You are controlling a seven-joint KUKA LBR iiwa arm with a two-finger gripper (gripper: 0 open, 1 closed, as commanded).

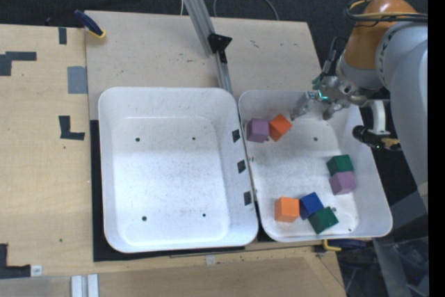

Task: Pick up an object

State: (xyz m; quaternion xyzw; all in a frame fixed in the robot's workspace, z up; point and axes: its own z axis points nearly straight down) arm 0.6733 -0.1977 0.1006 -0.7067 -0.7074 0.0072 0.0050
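Scanning: I see the gripper (311, 105) low over the far end of the right bin (361, 219), arm coming in from the right.
Fingers: too small and blurred, I cannot tell their state; nothing visibly held.
Target pick: orange cube (280, 126), nearest to the gripper, just left of it, touching or almost touching a purple cube (258, 129) by the bin's left wall.
Handling guess: small rigid block, likely light, foam or wood; flat faces, matte, should not slip much.
Grasp point: I'd close on two opposite flat sides, not corners; the cube sits rotated, so the wrist needs to match.
Risk: purple neighbour crowds one side, a finger may bump it.
Other blocks: green cube (339, 164) and second purple cube (343, 182) touching near the right wall; orange block (286, 209), blue cube (311, 204), dark green cube (323, 220) clustered at the near end.
Bins: white shallow plastic, rounded corners, speckled floor; left bin (111, 149) beside it.
Bench: pale wood board.
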